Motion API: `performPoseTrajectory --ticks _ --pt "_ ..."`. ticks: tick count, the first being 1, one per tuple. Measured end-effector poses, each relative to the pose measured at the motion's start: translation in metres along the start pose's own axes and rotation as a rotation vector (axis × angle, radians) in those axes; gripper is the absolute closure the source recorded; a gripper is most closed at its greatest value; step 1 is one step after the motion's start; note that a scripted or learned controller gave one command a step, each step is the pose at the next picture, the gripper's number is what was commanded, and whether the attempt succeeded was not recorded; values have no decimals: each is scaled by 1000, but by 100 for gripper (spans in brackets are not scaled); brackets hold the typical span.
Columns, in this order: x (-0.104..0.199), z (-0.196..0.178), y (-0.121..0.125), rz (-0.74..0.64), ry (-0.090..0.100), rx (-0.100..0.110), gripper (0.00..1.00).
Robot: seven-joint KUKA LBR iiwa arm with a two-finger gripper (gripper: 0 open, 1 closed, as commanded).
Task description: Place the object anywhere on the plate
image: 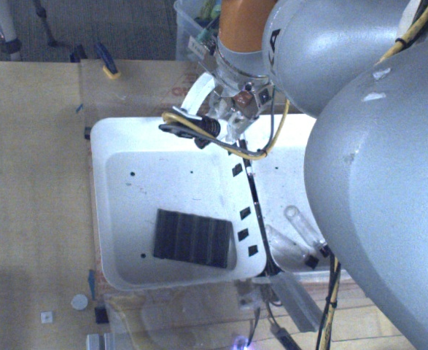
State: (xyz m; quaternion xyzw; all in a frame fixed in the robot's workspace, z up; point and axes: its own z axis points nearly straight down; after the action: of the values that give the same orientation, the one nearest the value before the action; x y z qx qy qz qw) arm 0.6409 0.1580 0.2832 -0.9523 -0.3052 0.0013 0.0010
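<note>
you have one arm, reaching in from the right, with its gripper hanging over the far rim of the left bin, near the seam between the two white bins. you cannot tell whether its fingers are spread or pressed together; cables and the wrist body cover them, and nothing can be seen pinched there. one dark, ribbed rectangular slab lies flat on the floor of the left bin, toward its near edge; judged from the task, that is either the plate or the object, and it is not clear which. it sits well apart from the gripper, nearer the camera and slightly left, with its long axis running roughly left to right, tilted a little. in the right bin, one clear, handle-like item lies beside the arm's bulk; what it is stays uncertain.
</note>
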Motion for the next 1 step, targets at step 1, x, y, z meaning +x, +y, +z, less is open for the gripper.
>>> performPoseTrajectory --ticks 1 --pt "-30 7 49 172 1 -1 100"
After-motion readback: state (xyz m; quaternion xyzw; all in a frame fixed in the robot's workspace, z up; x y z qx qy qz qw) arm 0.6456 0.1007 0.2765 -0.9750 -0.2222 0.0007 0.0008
